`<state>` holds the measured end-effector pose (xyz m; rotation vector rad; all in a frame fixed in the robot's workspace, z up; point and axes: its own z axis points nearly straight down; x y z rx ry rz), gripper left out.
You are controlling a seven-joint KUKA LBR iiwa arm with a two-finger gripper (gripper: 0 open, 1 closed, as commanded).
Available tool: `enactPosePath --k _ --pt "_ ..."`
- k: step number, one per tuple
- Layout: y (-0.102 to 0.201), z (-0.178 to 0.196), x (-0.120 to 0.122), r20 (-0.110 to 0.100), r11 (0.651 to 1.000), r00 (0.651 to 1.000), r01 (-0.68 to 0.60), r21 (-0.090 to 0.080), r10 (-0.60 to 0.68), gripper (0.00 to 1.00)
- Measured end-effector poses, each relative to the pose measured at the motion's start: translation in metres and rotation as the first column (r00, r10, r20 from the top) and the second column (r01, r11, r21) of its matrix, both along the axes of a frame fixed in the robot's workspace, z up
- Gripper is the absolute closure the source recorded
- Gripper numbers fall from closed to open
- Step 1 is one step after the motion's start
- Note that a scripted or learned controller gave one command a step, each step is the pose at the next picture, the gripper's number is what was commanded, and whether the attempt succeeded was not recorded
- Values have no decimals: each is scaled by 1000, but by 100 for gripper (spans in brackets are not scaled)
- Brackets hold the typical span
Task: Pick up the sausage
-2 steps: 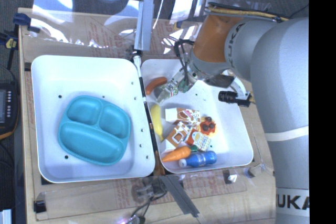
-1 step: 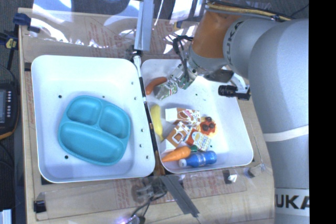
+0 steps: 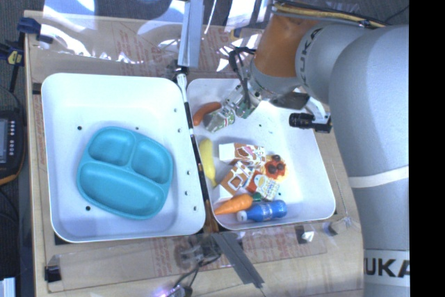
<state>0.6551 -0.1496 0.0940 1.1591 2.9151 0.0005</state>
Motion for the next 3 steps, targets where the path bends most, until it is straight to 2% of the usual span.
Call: enactPosePath --k 1,3 --pt "-5 -1 -2 -2 996 996 -88 1 88 0" --pt "3 -2 -12 -8 985 985 -171 3 171 0"
